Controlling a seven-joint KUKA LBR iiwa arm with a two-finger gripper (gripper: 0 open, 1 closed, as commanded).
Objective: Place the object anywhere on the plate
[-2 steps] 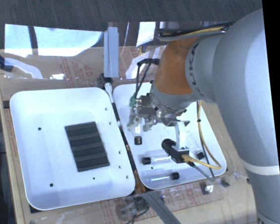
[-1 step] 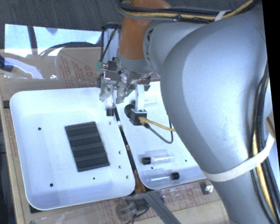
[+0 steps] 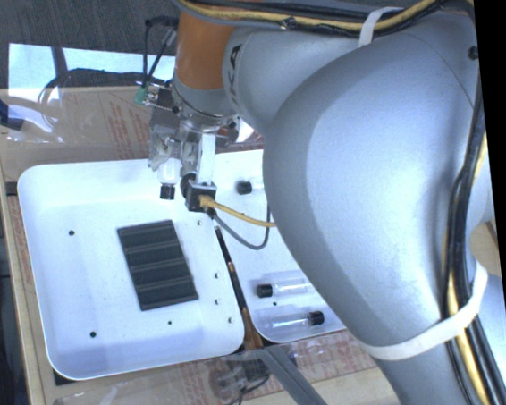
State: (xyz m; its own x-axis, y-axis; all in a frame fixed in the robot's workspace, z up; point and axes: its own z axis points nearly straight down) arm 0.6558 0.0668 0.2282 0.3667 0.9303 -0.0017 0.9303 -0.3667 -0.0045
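Note:
A dark grey ribbed plate (image 3: pixel 158 264) lies flat in the middle of the left bin (image 3: pixel 64 199). My gripper (image 3: pixel 182 188) hangs over that bin's far right corner, above and to the right of the plate and apart from it. Clear tubes with black caps lie in the right bin (image 3: pixel 267 335): one (image 3: pixel 282 287) near the middle, one (image 3: pixel 292 321) at the front, and a black cap (image 3: pixel 244 187) further back. The arm hides most of the right bin. Whether anything sits in the gripper is not visible.
The big grey arm (image 3: pixel 366 167) covers the right half of the view. A yellow cable (image 3: pixel 241 218) loops down from the wrist across the bins' shared rim. Tape and clutter (image 3: pixel 253 377) lie on the bench in front of the bins.

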